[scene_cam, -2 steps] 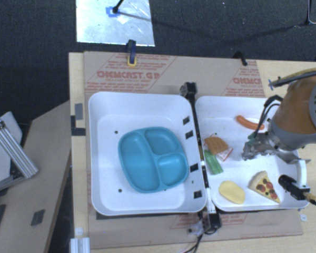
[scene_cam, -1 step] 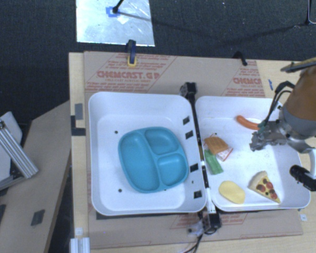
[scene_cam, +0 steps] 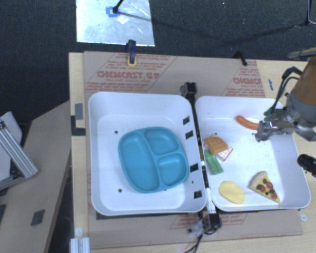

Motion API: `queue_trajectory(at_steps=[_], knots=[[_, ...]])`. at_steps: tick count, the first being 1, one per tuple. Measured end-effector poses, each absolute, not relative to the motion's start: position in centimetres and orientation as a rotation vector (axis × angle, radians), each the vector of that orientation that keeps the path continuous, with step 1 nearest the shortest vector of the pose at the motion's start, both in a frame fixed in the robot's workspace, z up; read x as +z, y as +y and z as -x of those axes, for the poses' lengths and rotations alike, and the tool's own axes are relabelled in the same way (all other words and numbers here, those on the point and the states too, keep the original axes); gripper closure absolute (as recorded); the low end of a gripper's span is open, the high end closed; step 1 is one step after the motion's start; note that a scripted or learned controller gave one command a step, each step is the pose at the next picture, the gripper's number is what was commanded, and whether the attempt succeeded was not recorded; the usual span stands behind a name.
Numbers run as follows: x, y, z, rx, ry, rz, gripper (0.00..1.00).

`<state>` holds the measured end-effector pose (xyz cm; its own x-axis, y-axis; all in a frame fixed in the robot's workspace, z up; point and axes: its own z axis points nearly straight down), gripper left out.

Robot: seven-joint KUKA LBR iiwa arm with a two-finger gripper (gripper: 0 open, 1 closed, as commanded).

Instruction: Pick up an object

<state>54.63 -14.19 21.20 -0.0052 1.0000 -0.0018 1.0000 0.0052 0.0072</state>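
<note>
Left bin (scene_cam: 102, 141): smooth white; I see a blue three-compartment plate (scene_cam: 152, 159).
Right bin (scene_cam: 292, 165): glossy orange sausage (scene_cam: 247, 122), triangular pizza slice (scene_cam: 265, 186), rounded yellow piece (scene_cam: 231, 192).
Gripper (scene_cam: 260, 133): beside sausage; I cannot tell its state.

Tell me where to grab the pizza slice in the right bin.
Grip the pizza slice across its narrow pointed half, from straight above. It lies flat, apart from the yellow piece, with its wide crust end toward the bin's centre. The claw sits further back, near the hot dog.
</note>
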Motion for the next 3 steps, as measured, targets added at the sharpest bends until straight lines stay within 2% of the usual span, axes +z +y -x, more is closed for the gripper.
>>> queue_trajectory(at_steps=[1,2,3], knots=[[27.3,-15.1,-55.0,0.006,2.22,-2.211,1.0],[27.3,-9.5,-54.5,0.004,2.231,-2.21,1.0],[25.3,-4.1,-55.0,0.004,2.233,-2.211,1.0]])
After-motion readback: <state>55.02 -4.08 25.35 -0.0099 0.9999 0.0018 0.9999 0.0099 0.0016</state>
